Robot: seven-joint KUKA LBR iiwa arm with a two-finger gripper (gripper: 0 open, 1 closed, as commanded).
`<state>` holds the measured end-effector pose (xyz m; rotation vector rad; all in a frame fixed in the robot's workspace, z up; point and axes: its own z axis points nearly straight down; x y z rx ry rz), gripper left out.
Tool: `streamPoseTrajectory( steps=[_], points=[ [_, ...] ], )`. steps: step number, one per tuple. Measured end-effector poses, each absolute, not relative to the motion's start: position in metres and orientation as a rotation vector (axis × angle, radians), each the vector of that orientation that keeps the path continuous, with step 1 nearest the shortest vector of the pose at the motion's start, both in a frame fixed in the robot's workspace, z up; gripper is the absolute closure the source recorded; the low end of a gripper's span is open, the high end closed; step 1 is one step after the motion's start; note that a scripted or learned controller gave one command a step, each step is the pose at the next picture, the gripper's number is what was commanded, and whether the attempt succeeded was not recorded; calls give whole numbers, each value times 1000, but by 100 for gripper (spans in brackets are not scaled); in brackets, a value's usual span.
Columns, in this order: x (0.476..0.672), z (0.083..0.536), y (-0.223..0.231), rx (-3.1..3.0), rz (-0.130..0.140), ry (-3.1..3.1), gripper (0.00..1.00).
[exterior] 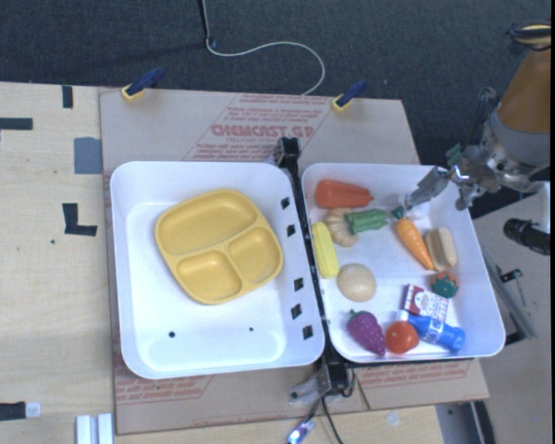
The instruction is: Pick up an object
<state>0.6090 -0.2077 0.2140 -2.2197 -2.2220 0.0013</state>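
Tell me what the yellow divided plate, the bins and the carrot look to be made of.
Yellow plate: probably molded plastic, matte, one even color with soft rounded dividers. Bins: likely thin white plastic, smooth with a slight sheen and rolled rims. Carrot: apparently toy plastic, glossy and uniformly orange; rubber can't be ruled out.

The round yellow plastic plate [219, 245] fills the middle of the left white bin [134, 340]; toy foods crowd the right white bin [479, 276], close together.
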Motion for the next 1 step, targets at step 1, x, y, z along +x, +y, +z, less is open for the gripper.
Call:
streamPoseTrajectory(
  steps=[1],
  points=[
    [589,113,-219,-2226,-23,-2242,0]
  ],
)
